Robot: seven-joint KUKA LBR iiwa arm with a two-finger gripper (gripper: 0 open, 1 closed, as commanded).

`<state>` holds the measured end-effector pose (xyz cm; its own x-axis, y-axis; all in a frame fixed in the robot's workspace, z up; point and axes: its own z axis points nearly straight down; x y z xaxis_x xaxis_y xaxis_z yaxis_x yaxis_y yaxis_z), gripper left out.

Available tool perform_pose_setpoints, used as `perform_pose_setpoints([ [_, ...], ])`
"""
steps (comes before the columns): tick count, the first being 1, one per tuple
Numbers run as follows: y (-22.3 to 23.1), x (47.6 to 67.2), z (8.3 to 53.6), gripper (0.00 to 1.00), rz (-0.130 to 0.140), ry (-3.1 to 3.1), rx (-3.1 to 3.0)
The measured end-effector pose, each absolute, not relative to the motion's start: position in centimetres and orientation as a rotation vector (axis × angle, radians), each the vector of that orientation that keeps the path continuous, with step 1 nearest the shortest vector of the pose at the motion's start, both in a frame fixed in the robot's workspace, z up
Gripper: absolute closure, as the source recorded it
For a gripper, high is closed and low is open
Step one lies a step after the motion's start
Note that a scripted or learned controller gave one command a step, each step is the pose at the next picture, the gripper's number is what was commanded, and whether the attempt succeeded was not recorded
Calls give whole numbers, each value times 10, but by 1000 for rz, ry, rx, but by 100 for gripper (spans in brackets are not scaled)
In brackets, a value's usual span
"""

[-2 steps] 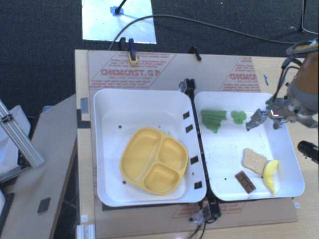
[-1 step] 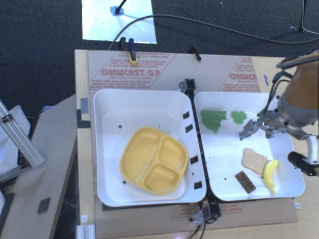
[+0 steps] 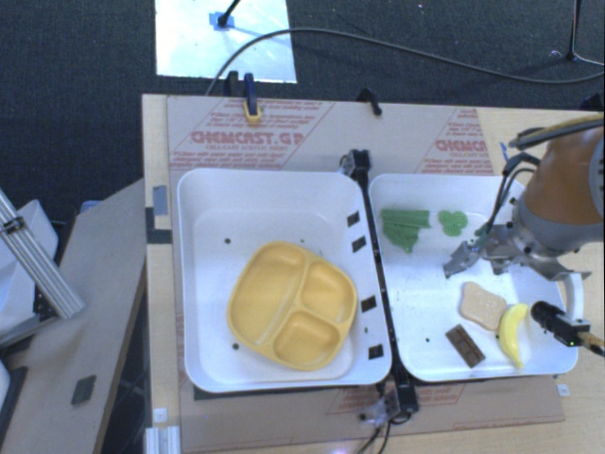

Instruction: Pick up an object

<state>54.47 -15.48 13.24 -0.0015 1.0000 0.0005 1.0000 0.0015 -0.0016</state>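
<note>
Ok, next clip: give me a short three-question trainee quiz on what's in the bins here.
1. True or false: the yellow divided tray lies in the left bin.
2. Which item lies nearest the right bin's front rim? A) banana B) brown bar C) green leafy piece
3. Fill in: the pincer sits over the ___ bin.

Key: 1 true; 2 B; 3 right.

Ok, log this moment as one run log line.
claw: over right bin, nothing seen held | nearest: toast, banana | left bin: yellow tray
</note>
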Motion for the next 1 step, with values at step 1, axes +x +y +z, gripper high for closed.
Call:
perform_pose_setpoints([
  [1,-155,546,145,100,-3,-2226,-2222],
])
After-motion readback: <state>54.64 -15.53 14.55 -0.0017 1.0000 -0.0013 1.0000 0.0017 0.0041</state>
